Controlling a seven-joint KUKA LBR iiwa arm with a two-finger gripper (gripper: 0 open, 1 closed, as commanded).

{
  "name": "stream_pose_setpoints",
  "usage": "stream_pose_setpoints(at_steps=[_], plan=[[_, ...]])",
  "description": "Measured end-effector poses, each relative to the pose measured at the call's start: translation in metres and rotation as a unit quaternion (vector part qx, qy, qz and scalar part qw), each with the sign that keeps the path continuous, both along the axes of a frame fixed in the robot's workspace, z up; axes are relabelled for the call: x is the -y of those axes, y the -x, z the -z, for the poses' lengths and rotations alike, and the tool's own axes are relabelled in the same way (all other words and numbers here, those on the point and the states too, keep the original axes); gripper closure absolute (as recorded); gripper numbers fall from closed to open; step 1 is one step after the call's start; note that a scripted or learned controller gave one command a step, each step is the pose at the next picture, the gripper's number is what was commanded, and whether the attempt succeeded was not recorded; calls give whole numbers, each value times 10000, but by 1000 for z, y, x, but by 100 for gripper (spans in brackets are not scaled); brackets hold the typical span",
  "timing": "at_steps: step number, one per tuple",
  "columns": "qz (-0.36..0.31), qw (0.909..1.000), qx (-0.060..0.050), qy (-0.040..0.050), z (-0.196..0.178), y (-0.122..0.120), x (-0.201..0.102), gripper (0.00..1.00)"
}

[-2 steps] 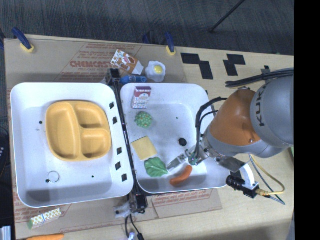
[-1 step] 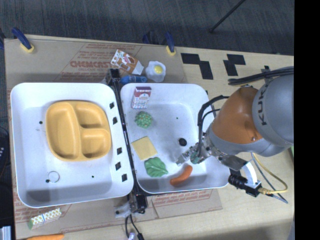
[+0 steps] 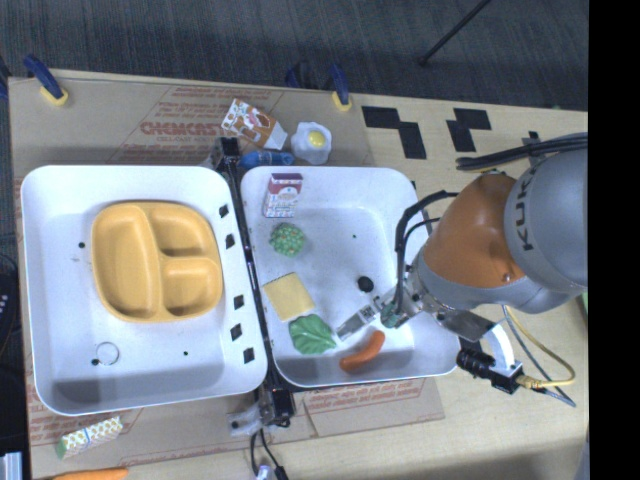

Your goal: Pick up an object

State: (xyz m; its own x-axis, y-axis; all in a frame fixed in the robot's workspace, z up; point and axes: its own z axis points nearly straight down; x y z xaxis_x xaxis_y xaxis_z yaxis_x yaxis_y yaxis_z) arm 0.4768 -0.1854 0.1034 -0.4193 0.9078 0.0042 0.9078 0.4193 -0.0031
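The right bin [image 3: 330,186] holds a red-and-white carton [image 3: 283,194] at the back, a green round piece [image 3: 287,239], a yellow cheese slice [image 3: 287,296], a green leaf [image 3: 313,335] and an orange carrot-like piece [image 3: 362,352] near the front wall. My gripper [image 3: 366,317] reaches down into this bin from the right, its tip low just above the carrot and right of the leaf. Nothing is seen between its fingers.
The left bin [image 3: 60,358] holds a yellow divided tray [image 3: 157,258]. Behind the bins lie a small snack box [image 3: 245,121], a blue item [image 3: 264,157] and a white-yellow egg toy [image 3: 312,142]. A wrapped candy [image 3: 90,435] lies at the front left.
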Motion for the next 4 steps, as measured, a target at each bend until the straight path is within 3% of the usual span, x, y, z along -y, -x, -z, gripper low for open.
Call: stream_pose_setpoints(at_steps=[1, 2, 3, 4], plan=[[-1528, 9882, 32, 11, 10, -1, -37, 0], [-1065, 9943, 3, -4, 12, 0, -87, 0], [-1061, 9944, 4, -3, 12, 0, -87, 0], [1745, 9847, 8, 11, -88, 0, -144, 0]])
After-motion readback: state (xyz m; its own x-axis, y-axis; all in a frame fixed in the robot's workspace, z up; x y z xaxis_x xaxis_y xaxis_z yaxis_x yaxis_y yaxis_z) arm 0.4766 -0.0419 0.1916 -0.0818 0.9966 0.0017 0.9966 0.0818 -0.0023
